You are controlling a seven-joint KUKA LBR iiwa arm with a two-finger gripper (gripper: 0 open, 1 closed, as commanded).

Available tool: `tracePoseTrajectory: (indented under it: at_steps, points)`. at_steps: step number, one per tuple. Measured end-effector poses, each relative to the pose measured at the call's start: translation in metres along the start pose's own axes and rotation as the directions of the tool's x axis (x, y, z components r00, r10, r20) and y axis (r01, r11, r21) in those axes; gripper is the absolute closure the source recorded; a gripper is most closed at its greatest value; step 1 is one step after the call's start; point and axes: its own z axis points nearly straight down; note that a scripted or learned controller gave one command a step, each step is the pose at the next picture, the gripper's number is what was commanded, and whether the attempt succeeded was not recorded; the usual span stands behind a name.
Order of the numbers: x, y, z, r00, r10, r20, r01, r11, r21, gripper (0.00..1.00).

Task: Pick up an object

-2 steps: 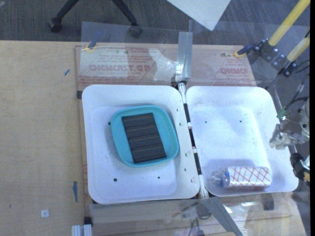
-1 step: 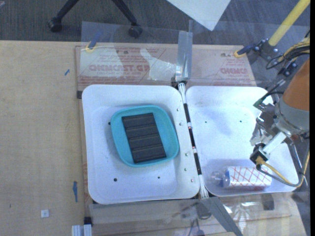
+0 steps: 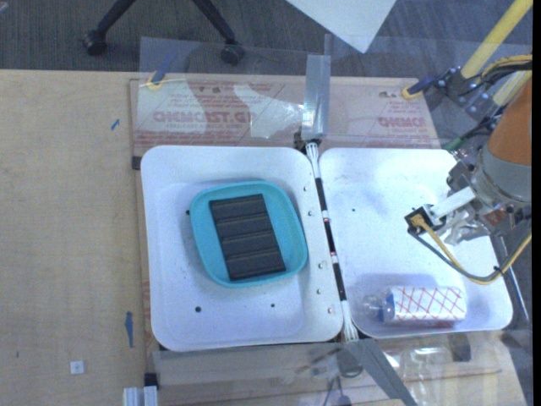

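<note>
Hand hovers over right bin — grip state unclear — above bottle.

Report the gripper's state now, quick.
Gripper: over the right bin, nothing seen between its fingers; open or shut cannot be told.

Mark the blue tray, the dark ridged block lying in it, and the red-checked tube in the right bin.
blue tray (image 3: pixel 203 244): camera view, left rim.
dark ridged block (image 3: pixel 246 236): camera view, middle of its top.
red-checked tube (image 3: pixel 427 304): camera view, patterned body.
</note>
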Motion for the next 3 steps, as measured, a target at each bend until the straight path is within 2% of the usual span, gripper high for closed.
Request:
tracePoseTrajectory:
  at_steps: [1,2,3]
  points:
    - [0.027,-0.015,-0.112,1.000,-0.025,0.000,0.025,1.000,-0.001,1.00]
    - [0.028,-0.016,-0.122,1.000,-0.030,0.003,0.030,1.000,0.000,1.00]
    - [0.002,0.040,-0.125,0.970,-0.245,-0.001,0.245,0.970,-0.004,1.00]
